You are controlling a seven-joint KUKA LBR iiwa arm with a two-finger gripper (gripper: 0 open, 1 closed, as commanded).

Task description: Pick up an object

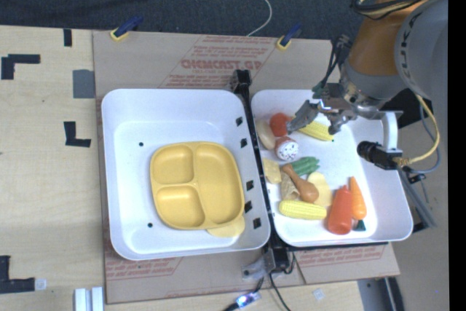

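The pale wooden worktop point(44, 178) carries a printed cardboard sheet point(211, 62), held by two clamps with blue and yellow grips point(126, 27). Two shallow white bins point(120, 178) sit side by side on the cardboard.

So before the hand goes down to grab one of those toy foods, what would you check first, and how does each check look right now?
1. Hand is over the right bin: ok, it hangs above that bin's upper left part.
2. A target lies near it: ok, a corn cob and a tomato are close by.
3. Hand is free of any object: cannot tell from this angle.
4. Target has room around it: not ok, the items are crowded and several touch.
5. Yellow divided plate is out of the way: ok, it sits in the left bin.
6. Black cable clear of the path: cannot tell.
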